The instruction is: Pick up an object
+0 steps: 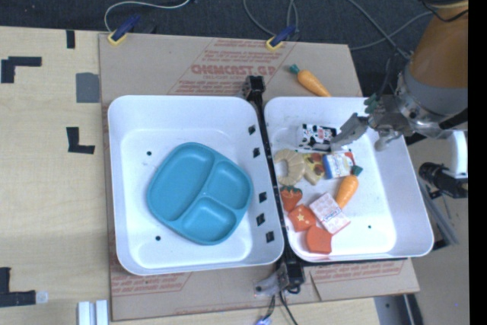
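Under both bins, brown cardboard.

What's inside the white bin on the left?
The left white bin holds one blue plastic divided plate, lying flat. Whatever sits beneath the plate is covered from view.

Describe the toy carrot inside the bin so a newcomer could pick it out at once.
Find the right white bin, the one holding the pile of small toys. At the pile's right edge lies a toy carrot, tilted, its green top uppermost. It is plain orange and tapered, unlike the flat pink-and-white packet below it.
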`<control>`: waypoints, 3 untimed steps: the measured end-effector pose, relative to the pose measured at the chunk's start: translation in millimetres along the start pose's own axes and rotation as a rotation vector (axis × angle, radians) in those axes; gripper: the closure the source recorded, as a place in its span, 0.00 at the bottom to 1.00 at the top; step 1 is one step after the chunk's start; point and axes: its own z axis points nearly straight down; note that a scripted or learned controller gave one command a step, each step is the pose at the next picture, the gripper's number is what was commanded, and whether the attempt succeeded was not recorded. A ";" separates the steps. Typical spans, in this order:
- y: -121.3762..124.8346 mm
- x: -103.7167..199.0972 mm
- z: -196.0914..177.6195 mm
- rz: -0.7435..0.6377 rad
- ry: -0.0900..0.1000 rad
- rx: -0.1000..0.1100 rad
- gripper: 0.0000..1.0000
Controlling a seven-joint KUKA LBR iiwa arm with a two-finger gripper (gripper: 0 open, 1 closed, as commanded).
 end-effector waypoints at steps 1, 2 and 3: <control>46.6 25.8 119.7 0.000 0.001 0.004 0.00; 60.5 2.7 171.8 0.001 -0.008 -0.017 0.00; 91.7 27.7 188.6 -0.001 0.000 -0.003 0.00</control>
